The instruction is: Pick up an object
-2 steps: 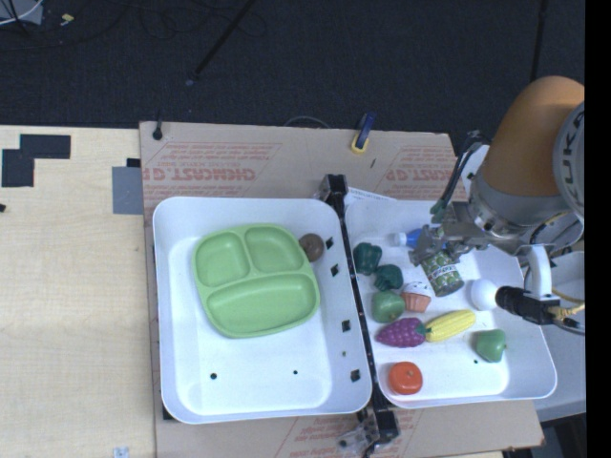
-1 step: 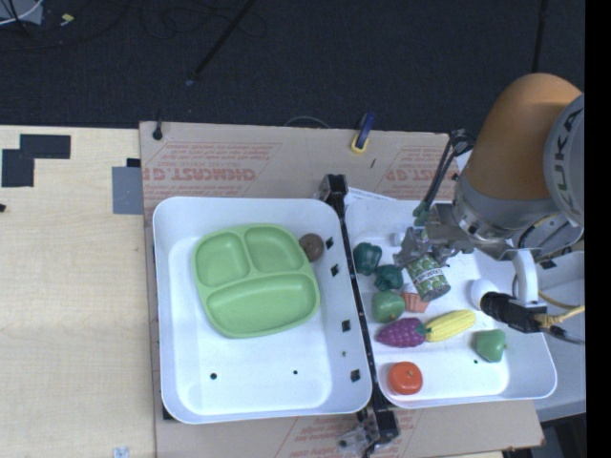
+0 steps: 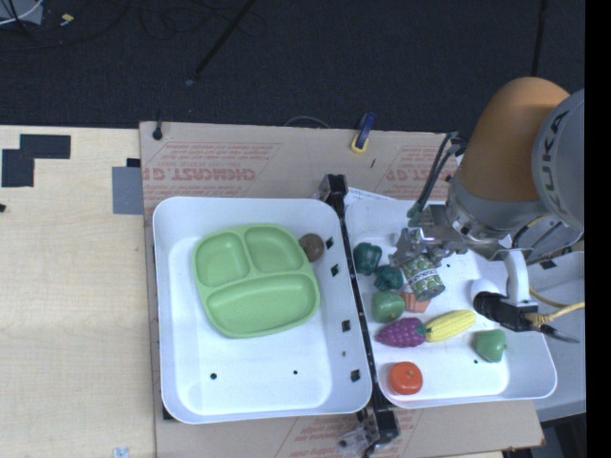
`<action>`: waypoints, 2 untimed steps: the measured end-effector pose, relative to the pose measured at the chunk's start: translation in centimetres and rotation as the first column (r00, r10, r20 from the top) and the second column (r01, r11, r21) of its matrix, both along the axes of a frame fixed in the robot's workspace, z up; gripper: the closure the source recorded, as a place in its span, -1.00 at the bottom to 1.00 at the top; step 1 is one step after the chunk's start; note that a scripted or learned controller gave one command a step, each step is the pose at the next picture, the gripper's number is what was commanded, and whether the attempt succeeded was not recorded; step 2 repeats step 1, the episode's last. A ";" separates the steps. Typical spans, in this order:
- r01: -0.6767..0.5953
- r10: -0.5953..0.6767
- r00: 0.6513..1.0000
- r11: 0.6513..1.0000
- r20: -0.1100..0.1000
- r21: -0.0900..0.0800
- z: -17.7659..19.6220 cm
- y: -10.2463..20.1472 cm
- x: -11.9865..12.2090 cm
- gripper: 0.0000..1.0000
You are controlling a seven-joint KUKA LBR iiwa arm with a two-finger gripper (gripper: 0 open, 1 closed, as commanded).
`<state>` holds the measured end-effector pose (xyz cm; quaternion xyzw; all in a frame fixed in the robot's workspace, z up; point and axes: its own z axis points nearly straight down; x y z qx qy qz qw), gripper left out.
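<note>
In the right bin, right of centre in the frame, the gripper is hovering over a small packet among toy vegetables, and since I cannot tell its finger state, the pickup is looking unfinished.

Robotics laboratory: KUKA arm, two white bins on cardboard sheeting, toy food, loose cabling.

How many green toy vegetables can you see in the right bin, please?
4: dark green pepper by the divider, teal piece below it, green round piece lower, and green pepper at right. Others may hide under the gripper.
</note>
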<state>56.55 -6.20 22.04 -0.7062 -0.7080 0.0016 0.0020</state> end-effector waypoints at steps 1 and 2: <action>0.001 -0.001 1.000 1.000 0.004 0.000 1.3 0.7 0.1 1.00; 0.001 -0.001 1.000 1.000 0.004 0.000 1.3 0.7 0.1 1.00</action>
